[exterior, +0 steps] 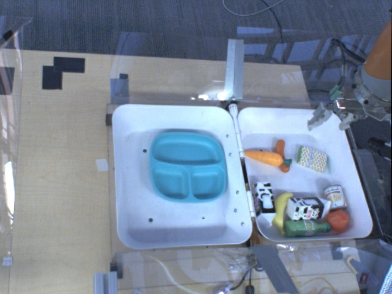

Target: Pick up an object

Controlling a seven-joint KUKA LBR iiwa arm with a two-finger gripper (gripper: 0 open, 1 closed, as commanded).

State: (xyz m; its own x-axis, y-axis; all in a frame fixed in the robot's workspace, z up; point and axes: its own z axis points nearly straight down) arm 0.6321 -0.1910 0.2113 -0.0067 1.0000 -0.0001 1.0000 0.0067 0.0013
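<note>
Approach step: tool [331, 114] hovers with fingers spread, nothing between them, above the right bin's [361, 182] far corner. Toys cluster in that bin; the carrot [264, 158] lies nearest. Next move, likely: descend over one piece.

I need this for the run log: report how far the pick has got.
Done: nothing lifted yet. The carrot, green box, banana, can and green bottle all lie in the right bin.

In hand: the gripper is open above the bin's far right corner, with nothing between its fingers.

Left: choose an object, descend, close, lift.
</note>
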